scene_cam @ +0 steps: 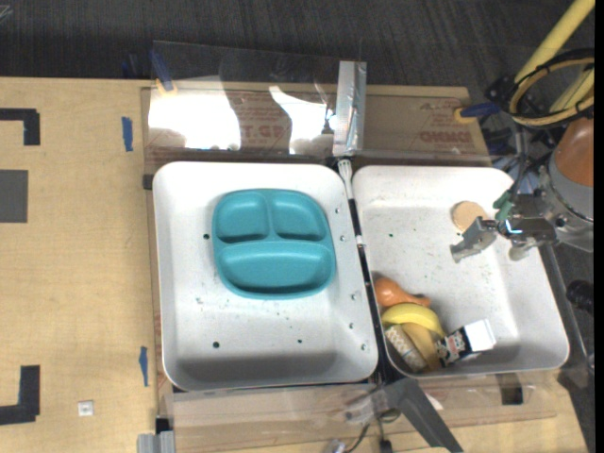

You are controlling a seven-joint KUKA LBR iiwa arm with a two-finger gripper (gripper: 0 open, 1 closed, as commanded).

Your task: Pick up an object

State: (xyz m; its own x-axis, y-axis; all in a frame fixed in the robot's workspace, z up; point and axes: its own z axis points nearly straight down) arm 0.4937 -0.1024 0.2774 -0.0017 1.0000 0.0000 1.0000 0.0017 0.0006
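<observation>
Your tool sits at right-centre of frame, over upper part of right bin, arm entering from right edge. Finger spread: cannot tell from this angle. Nothing visible between them.

Objects to pick: cluster at lower-left corner of right bin, toward bottom centre of frame. Orange fruit on top, yellow banana just below it, small white box touching cluster's right side. Banana's long axis runs roughly left-right.

Cluster lies down and left of tool, well apart. Small tan disc lies just above tool.

Left bin holds teal divided plate.
</observation>
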